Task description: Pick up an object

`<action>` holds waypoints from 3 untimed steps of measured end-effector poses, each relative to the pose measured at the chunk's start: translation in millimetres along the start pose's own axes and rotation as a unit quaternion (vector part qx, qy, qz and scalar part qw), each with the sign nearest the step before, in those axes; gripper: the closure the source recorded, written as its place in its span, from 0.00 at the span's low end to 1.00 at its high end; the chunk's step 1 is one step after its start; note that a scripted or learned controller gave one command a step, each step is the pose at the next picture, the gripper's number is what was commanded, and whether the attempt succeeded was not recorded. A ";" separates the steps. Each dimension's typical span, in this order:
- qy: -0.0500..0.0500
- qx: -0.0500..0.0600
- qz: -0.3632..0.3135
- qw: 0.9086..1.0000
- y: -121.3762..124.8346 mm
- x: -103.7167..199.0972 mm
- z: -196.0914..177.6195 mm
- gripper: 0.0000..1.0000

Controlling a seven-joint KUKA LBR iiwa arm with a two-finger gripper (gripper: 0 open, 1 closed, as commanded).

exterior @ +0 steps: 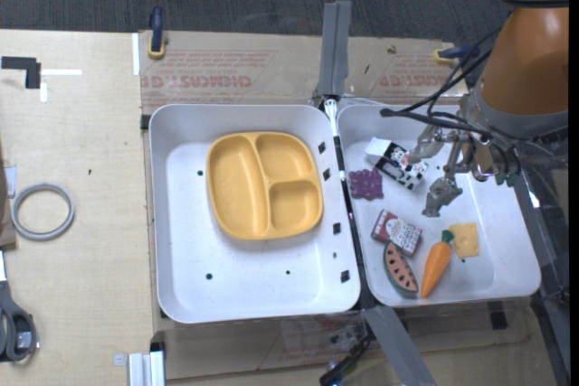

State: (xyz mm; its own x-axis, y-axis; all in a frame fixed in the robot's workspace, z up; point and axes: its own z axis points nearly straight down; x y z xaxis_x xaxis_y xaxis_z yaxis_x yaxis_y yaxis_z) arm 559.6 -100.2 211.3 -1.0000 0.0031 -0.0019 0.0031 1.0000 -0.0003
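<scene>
— Where's the claw (432,179) right now?

— Over the right bin (516,280), low above its floor, hanging off the grey arm with the orange band (536,50). Its 2 fingers are spread apart and nothing sits between them.

— So what could it grab?

— Just to its left lies a black-and-white carton (395,163), tilted, nearly touching the nearer finger. Further left is a purple bunch of grapes (365,184). Below the claw there's a small red-and-white packet (396,231), with a watermelon slice (401,268) beneath that, an orange carrot (435,266) beside the slice, and a yellow cheese wedge (465,239) down to the claw's right.

— Can you read anything on those packets?

— No, the print is too small. The only legible-looking lettering is red text on the cardboard sheet (231,68) behind the bins, up and to the claw's left, and it appears reversed; I can't make out the words.

— And the other bin?

— The left bin (172,267), well left of the claw, holds 1 yellow divided plate (264,184) with 3 compartments. Beyond it, on the bench, lies a grey roll of tape (41,211).
</scene>
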 end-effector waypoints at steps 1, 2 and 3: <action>-0.006 0.001 0.066 0.998 -8.8 -73.0 86.9 0.00; -0.012 0.001 0.065 0.998 -8.0 -76.3 75.0 1.00; -0.012 0.001 0.065 0.998 -8.0 -76.3 75.1 0.00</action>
State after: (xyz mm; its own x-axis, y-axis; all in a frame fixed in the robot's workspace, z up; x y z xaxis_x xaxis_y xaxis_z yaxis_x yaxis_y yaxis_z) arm 636.0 -108.4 136.4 -0.9908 0.1331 -0.0265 0.1331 0.9911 -0.0014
